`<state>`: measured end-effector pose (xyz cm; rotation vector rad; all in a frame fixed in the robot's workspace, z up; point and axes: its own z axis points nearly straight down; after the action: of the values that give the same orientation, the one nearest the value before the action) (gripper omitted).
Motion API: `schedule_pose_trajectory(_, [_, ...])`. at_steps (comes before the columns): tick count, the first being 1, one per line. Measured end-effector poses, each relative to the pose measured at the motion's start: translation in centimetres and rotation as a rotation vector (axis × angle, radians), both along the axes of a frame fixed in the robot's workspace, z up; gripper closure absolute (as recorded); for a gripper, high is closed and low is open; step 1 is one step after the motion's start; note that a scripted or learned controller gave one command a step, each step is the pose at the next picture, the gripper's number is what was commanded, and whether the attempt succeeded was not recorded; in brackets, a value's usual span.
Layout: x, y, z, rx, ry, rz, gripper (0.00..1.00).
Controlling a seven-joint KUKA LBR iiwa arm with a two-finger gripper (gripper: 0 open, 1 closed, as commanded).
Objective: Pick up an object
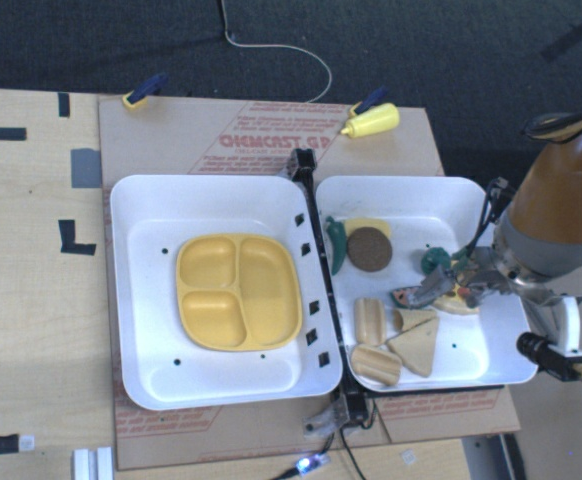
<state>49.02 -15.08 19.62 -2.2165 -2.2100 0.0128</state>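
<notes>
We rate the pick as not yet done: gripper (423, 293) sits low in right bin (471, 193), approx. 3 o'clock of the wedge-shaped food pcs (416, 343), jaw state indeterminate, nothing visibly lifted.

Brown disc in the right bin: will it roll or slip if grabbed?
The brown disc lies flat, so it probably won't roll. Its low profile may give the gripper little edge to pinch, so it could slip. It looks small, likely light.
</notes>
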Motion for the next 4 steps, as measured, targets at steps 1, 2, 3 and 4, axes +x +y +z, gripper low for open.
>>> schedule_pose_trajectory(1, [0.3,0.0,0.5,-0.003,-0.012,0.003,0.00])
schedule_pose_trajectory(2, [0.1,-0.6,-4.1,-0.001,-0.007,0.003,0.00])
schedule_pose_trajectory(3, [-0.2,-0.6,-10.6,0.000,-0.005,0.003,0.00])
schedule_pose_trajectory(4, [-0.2,-0.5,-11.2,-0.003,-0.013,0.004,0.00])
